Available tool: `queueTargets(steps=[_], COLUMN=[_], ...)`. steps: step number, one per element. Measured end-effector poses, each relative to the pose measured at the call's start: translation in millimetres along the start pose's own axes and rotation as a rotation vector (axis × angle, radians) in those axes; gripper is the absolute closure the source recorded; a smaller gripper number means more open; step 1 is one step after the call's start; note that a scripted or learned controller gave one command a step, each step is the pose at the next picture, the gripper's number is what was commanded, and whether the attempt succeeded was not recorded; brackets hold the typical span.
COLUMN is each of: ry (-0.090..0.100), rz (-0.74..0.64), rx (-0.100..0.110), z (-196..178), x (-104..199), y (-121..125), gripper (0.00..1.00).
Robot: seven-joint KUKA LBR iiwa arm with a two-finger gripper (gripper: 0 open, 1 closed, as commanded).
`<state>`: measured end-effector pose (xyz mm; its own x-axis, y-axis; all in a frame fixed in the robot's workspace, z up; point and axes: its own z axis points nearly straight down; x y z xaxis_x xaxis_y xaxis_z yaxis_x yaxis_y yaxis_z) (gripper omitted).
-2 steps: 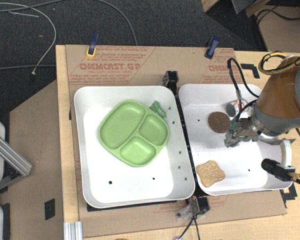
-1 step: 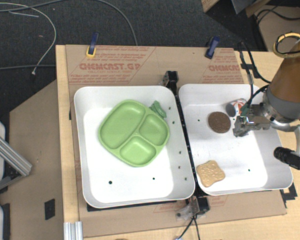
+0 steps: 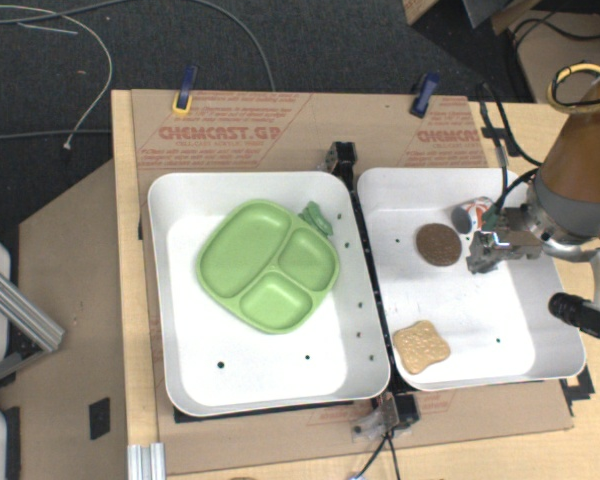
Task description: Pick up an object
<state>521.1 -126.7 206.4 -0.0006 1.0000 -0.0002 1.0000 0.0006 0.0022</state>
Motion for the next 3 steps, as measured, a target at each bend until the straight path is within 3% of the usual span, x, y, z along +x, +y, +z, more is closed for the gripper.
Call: queueTargets(steps=[3], ry=[0.001], rz=[-0.003], rx=[0.004], z=[-6.4], x=[151.0], y=[28.5], gripper=[1.0])
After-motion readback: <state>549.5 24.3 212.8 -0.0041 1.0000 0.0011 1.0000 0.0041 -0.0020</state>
